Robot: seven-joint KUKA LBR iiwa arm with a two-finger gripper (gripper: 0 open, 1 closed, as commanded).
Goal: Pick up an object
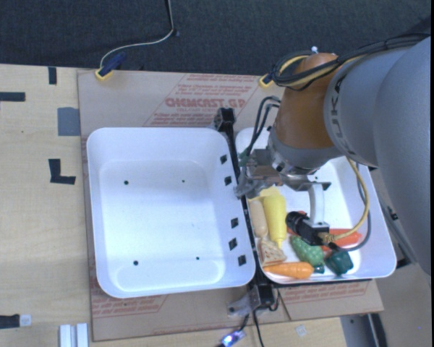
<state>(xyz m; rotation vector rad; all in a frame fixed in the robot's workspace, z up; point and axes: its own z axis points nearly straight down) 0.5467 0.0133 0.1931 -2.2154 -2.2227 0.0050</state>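
Note:
The right bin holds a pile of toy food along its left and front side. A yellow banana-like piece lies upright in the view, with a beige bread piece beside it. An orange carrot rests at the front rim. Green pieces and a teal piece sit to the right, near a red-orange strip. My gripper hangs low over the bin's left part, just above the yellow piece's top end. The wrist hides the fingertips.
The left bin sits beside it, divided by black clips along the shared rims. Both bins rest on a cardboard sheet. A cable with a yellow-blue plug lies at the back.

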